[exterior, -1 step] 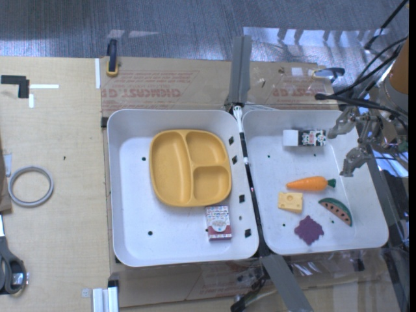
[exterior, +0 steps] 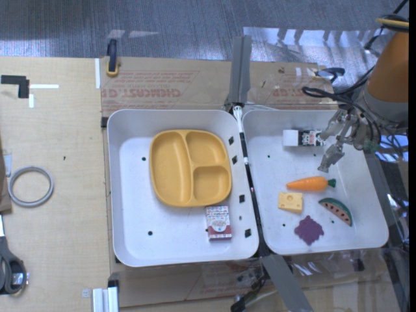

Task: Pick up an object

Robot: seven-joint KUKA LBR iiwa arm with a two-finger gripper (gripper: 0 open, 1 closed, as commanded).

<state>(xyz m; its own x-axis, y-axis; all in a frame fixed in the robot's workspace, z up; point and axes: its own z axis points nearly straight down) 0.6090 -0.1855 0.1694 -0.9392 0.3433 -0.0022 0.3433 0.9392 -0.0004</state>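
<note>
In the right bin [exterior: 364, 239] lie an orange toy carrot [exterior: 309, 184], a yellow cheese wedge [exterior: 290, 202], a watermelon slice [exterior: 335, 211], a purple flat piece [exterior: 309, 229] and a small white box [exterior: 299, 138] near the back. My gripper [exterior: 330, 146] hovers above the bin's back right part, just right of the white box and above the carrot. Its fingers are spread with nothing between them. The left bin [exterior: 130, 239] holds a yellow divided plate [exterior: 190, 167] and a small red-and-white carton [exterior: 218, 222].
A metal divider [exterior: 246, 174] runs between the two bins. A roll of tape [exterior: 29, 186] and scissors [exterior: 10, 275] lie on the wooden bench at the left. Cables [exterior: 325, 86] hang behind the right bin near the arm.
</note>
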